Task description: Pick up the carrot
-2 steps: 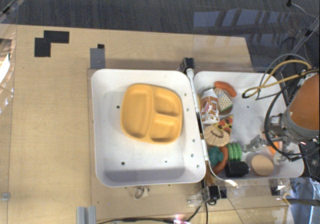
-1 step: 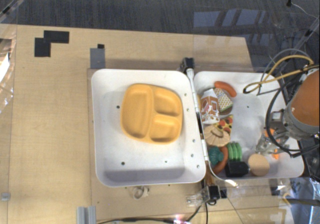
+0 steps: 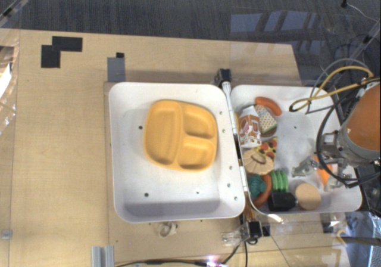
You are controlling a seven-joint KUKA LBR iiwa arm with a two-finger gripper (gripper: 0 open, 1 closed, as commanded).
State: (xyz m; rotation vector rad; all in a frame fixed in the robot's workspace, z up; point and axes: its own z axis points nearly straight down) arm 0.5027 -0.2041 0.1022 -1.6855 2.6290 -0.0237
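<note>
A small orange piece that looks like the carrot [image 3: 324, 172] lies near the right end of the right bin [image 3: 297, 134]. Most of it is hidden by the arm's wrist. My gripper [image 3: 322, 171] hangs low right over that orange piece, below the arm's orange band [image 3: 364, 121]. I cannot make out from here whether anything is gripped.
The right bin's left side is crowded with toy food: a hot dog [image 3: 268, 105], a printed can [image 3: 250, 129], a green ribbed piece [image 3: 278, 179], a black item [image 3: 281, 201] and a tan ball [image 3: 308, 195]. A yellow divided plate [image 3: 180, 134] sits in the left bin [image 3: 131, 188]. Cables loop above the arm.
</note>
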